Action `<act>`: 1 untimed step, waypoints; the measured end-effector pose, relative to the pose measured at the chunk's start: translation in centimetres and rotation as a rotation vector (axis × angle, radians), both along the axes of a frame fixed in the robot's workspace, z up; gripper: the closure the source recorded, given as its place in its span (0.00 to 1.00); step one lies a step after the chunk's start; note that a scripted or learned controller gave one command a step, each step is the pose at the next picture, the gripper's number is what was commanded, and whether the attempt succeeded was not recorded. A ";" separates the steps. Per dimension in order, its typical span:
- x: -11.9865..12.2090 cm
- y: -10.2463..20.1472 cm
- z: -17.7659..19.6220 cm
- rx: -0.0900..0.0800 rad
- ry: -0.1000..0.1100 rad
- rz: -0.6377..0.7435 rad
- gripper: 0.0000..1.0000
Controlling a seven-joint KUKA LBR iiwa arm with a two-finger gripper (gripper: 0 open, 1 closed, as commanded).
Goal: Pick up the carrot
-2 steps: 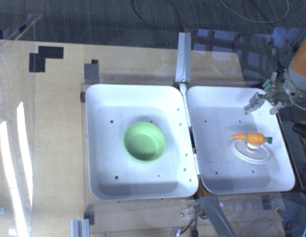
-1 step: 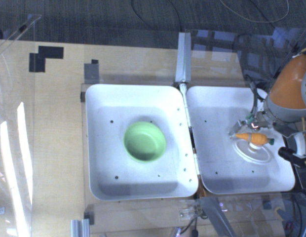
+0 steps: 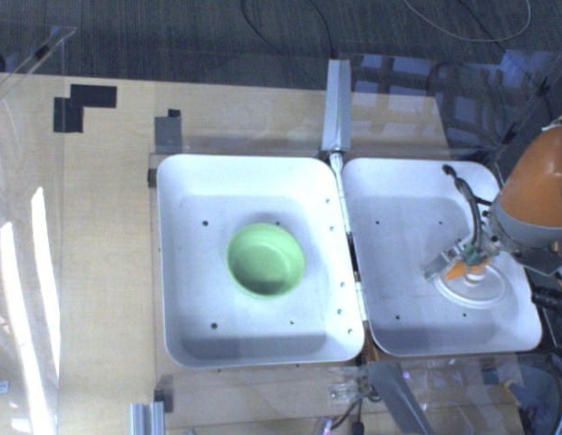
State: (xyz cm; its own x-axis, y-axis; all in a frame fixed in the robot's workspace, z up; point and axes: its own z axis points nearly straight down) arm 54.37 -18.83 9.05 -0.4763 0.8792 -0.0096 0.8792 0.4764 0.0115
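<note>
1. Nearest the camera, the light wooden bench (image 3: 82, 315) bears two shallow white bins side by side: the left bin (image 3: 254, 353) and the right bin (image 3: 426, 341), their inner rims touching along the middle.
2. In the right bin, towards its near right corner, a flat round white disc (image 3: 473, 294) lies on the floor of the bin.
3. The carrot (image 3: 456, 265) is in the right bin, at the far left edge of that disc and directly under the tip of the arm. Only a small orange patch of it shows. That patch runs roughly left to right across the view, but most of the carrot is covered, so neither its true long axis nor the way its tip points can be told.
4. The gripper (image 3: 469, 263) is right down on the carrot, low over the bin floor. Whether the claw is open, closed or gripping the carrot cannot be told from this angle.
5. At about the same depth in the left bin, a pale green bowl (image 3: 266, 259) sits upright near the middle, well apart from the carrot.
6. Above the gripper, the arm (image 3: 526, 229) comes in from the right, its orange band (image 3: 542, 184) rounded and large. A dark hose (image 3: 464, 196) curves down along it to the gripper.
7. Farther back, a grey metal bar (image 3: 337, 107) stands on the line where the bins meet.
8. Black tape marks (image 3: 82, 105) lie on the bench at the far left.
9. Farthest off, thin cables (image 3: 290, 12) loop across the dark floor.
</note>
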 end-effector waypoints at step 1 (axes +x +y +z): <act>-0.5 0.1 0.0 -0.003 -0.001 0.180 0.00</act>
State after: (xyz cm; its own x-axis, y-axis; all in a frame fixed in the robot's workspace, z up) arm 53.87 -18.77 9.07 -0.6259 0.7798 -0.0129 0.7797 0.6260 0.0108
